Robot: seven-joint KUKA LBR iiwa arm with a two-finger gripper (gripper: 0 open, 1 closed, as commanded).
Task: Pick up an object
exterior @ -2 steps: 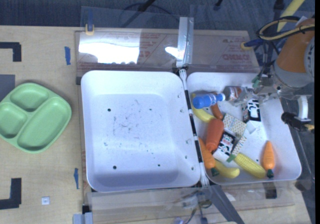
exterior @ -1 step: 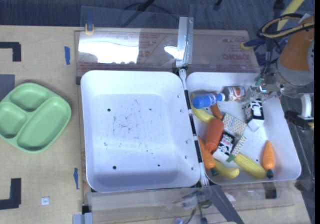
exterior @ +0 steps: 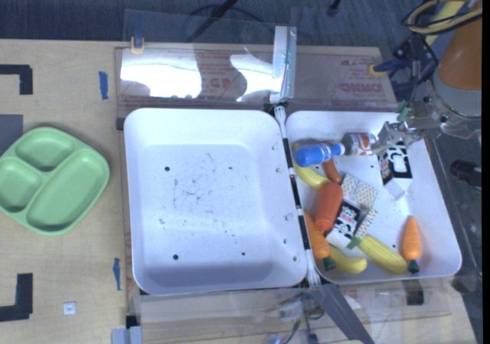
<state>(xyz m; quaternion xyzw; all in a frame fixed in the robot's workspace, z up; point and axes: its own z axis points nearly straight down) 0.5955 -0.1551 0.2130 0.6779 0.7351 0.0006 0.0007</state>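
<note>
Looking down at a slant, you see a wooden bench [exterior: 61, 273] bearing two shallow white bins side by side. The left bin [exterior: 207, 197] shows only its bare white floor with a few faint scuffs. The right bin [exterior: 448, 254] holds a jumble of toy food and small packages.

Near that bin's far edge, a blue bottle [exterior: 315, 154] lies on its side, with a small can [exterior: 357, 142] just to its right. Below the bottle sits a yellow banana [exterior: 309, 177], and an orange carrot [exterior: 329, 207] lies lengthwise near the bin's left wall. A black and white packet [exterior: 349, 221] rests beside the carrot, touching a patterned white box [exterior: 358, 192]. Toward the near edge lies a yellow corn cob [exterior: 379, 251], and a smaller carrot [exterior: 412, 239] stands apart at the near right.

The arm comes in from the right, its orange band [exterior: 462, 67] at the frame's upper right. Your gripper [exterior: 396, 135] sits over the far right part of the right bin, just above a black and white card [exterior: 395, 164]. You cannot tell how the gripper is set; it is too small and cluttered to read.

A green divided plate [exterior: 50, 179] rests on the bench, well apart to the left of both bins
</note>
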